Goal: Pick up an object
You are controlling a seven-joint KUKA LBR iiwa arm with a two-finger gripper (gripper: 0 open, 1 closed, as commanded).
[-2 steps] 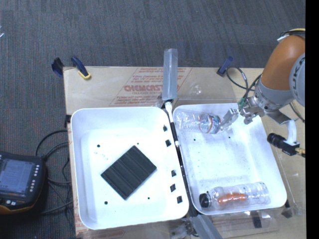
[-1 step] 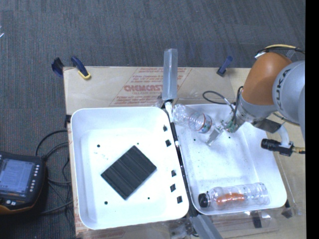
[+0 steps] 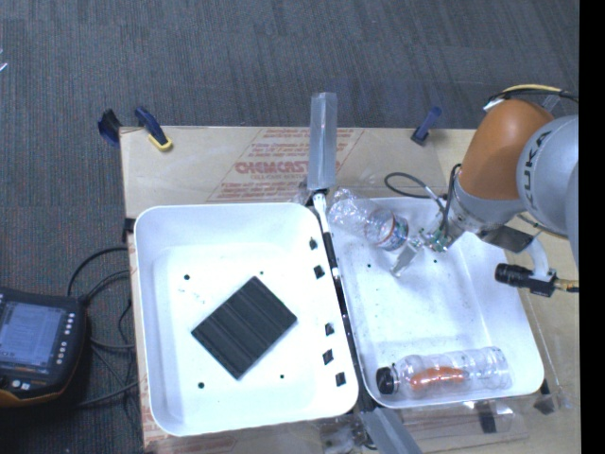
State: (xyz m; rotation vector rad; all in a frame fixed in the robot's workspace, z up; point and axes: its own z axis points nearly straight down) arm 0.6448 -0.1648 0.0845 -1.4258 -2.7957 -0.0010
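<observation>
A crumpled clear plastic bottle (image 3: 367, 220) lies in the back left corner of the right bin (image 3: 473, 296). My gripper (image 3: 408, 252) is low in that bin, just right of the bottle's blue-labelled end. It stands open, and I see nothing between its fingers. A second clear bottle (image 3: 444, 371) with a black cap and something orange inside lies along the right bin's front wall. A black ribbed pad (image 3: 245, 326) lies flat in the middle of the left bin (image 3: 161, 253).
The grey arm with its orange band (image 3: 506, 154) reaches in over the right bin's back right corner. A black cable (image 3: 406, 183) loops behind the bin. A grey post (image 3: 323, 149) stands at the back between the bins. Black clips line the divider (image 3: 326, 301).
</observation>
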